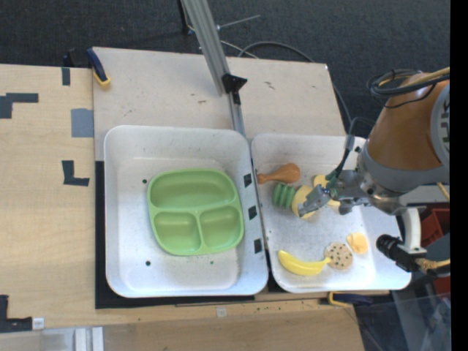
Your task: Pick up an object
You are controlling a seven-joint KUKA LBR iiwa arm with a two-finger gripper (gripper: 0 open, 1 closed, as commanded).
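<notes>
In the right bin lie several toy foods. My gripper hangs low over the bin's middle, right above the yellow end of a corn cob with a green husk; its tip hides part of the cob. A brown drumstick lies just up and left of the corn. Near the front wall lie a yellow banana, a round speckled cookie and a small orange piece. I see nothing lifted off the bin floor.
The left bin holds a green divided plate. A metal pole slants in from the top and ends at the wall between the bins. The grey and orange arm covers the right bin's right side.
</notes>
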